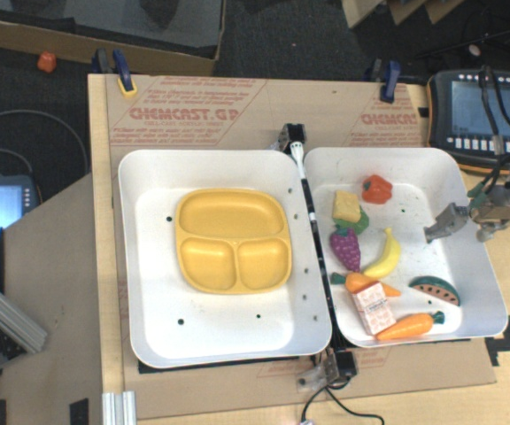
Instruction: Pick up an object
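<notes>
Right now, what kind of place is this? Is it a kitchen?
Probably not a kitchen: it looks like a robot test bench. Two white bins sit on a clamped board, one holding a yellow divided plate, the other toy food like a banana. A gripper reaches in beside a control tablet.

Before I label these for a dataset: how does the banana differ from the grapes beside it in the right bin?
The banana is yellow; the grapes are purple. The banana is a smooth, curved crescent, while the grapes form a bumpy cluster with a green top. The banana lies nearer the gripper; the grapes lie nearer the divider between bins. Both are toy fruit lying in the right bin, apart from the gripper.
</notes>
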Controlling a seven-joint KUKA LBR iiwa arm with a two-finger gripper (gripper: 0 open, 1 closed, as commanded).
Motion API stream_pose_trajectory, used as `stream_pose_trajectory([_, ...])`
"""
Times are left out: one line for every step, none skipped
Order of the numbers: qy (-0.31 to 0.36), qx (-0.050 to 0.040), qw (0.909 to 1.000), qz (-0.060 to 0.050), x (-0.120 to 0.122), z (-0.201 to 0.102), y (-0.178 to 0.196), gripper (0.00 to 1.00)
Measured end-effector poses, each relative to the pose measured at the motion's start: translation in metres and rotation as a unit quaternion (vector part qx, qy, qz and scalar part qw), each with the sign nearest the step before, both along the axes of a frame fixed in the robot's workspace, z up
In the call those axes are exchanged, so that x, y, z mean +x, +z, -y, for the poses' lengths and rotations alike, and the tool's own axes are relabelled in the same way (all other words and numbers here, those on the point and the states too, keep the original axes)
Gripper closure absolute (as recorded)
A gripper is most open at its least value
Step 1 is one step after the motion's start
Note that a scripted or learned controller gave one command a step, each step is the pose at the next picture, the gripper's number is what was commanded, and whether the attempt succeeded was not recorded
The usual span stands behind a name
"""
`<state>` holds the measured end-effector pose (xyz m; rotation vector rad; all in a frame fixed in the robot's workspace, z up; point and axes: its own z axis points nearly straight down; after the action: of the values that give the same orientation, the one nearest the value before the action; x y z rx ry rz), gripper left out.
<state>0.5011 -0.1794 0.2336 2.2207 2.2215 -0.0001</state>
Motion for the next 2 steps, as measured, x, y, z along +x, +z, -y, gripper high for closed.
stream_pose_trajectory([0.003,0.0032,1.0000,-0.006,0.039,-0.062,-0.131,0.00])
stream_pose_trajectory([-0.001,0.0009,1.0000,-0.003,0.037,-0.030,-0.151,0.00])
